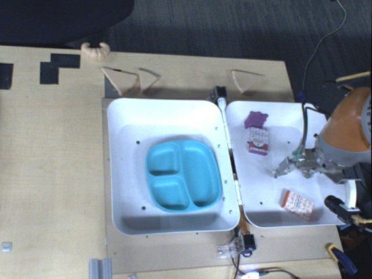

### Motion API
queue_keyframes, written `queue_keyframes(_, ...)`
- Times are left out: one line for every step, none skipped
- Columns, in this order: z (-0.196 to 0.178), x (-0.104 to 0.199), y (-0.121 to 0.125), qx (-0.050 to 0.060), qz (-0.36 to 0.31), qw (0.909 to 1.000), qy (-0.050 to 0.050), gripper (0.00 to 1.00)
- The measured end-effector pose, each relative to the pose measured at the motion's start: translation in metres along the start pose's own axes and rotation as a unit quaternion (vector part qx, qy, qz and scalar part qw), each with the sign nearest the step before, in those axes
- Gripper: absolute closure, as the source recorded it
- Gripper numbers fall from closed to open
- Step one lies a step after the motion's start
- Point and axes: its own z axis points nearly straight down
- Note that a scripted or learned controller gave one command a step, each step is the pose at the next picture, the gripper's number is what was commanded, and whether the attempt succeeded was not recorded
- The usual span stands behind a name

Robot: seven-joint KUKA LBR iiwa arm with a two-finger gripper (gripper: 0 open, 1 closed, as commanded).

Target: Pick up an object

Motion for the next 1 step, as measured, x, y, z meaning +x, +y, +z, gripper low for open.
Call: queue_keyframes(-0.0119, -0.0003, 0.0026, -0.003, 0.000, 1.0000, -0.001, 1.00)
